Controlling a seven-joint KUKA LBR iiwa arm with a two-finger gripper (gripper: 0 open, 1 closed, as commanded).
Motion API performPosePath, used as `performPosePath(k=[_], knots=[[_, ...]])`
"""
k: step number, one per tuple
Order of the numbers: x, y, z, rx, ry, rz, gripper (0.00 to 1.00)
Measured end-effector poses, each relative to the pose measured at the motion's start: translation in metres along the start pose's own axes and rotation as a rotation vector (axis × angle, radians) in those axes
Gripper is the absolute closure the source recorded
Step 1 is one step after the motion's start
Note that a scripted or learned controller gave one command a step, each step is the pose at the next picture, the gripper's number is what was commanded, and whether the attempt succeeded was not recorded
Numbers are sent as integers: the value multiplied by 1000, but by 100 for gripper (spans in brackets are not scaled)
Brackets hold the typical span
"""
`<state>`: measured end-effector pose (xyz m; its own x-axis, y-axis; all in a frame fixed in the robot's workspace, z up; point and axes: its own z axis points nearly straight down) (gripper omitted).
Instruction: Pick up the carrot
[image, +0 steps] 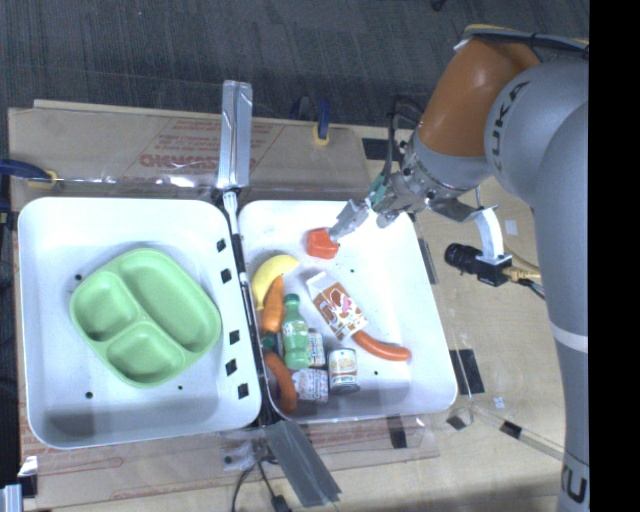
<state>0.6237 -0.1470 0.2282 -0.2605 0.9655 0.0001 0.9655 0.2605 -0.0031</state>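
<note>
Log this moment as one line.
task: pick up carrot | gripper: over right bin, beside red-orange piece | carrot: lying by banana, untouched | status: not grasped

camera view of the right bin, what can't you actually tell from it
- Claw: whether it is open or shut is too small and blurred to read; it sits just above the small red-orange piece, and contact can't be judged.
- Carrot: lies partly under the banana and beside the green bottle, so its full length is hidden.
- Labels on the can and snack packet: too small to read.
</note>
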Motion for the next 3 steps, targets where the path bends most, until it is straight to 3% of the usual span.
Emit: performPosePath(k=[1,2,3], knots=[[35,4,128,4,2,-133,0],[67,17,-49,0,0,-99,0],[22,-31,-35,3,2,-142,0]])
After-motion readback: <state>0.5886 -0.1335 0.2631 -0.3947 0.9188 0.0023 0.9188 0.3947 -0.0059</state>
